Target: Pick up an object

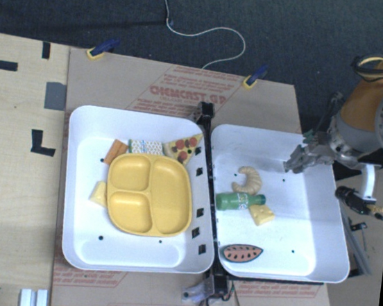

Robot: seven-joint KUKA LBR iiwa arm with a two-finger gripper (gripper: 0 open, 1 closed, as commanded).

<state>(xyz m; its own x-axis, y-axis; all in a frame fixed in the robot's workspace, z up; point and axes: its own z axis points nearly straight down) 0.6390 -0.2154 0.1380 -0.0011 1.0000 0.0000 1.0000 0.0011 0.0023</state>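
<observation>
We saw two shallow white bins of smooth plastic with rounded corners, side by side on a brown cardboard sheet (185,92) with faded red print, and this sheet lay on a pale wooden bench (4,194) marked with dark tape pieces. Beyond the bench the floor was a dark carpet, and a thin white cable (207,35) curled over it. The gripper (299,161) hung over the far right part of the right bin (303,261), at the end of the grey arm (363,122) with its orange band; it was dark and small in the view, and we could not tell how its jaws stood. Nothing was seen between them. The objects of the task were well apart from it. To the left of the gripper and a little nearer to the camera lay a pale, curved croissant-like piece (248,181), and just below this a green bottle (239,201) on its side, glossy, touching a small yellow wedge (262,214) like cheese. Further toward the camera a flat watermelon slice (242,253), red with dark seeds and a green edge, lay near the front wall of the bin. Far to the left of the gripper, in the left bin (81,169), a yellow divided plate (150,194) with three compartments, matte and rounded, covered partly some smaller things: an orange stick (115,151), a pizza slice (184,147) and a pale yellow piece (99,192).
</observation>
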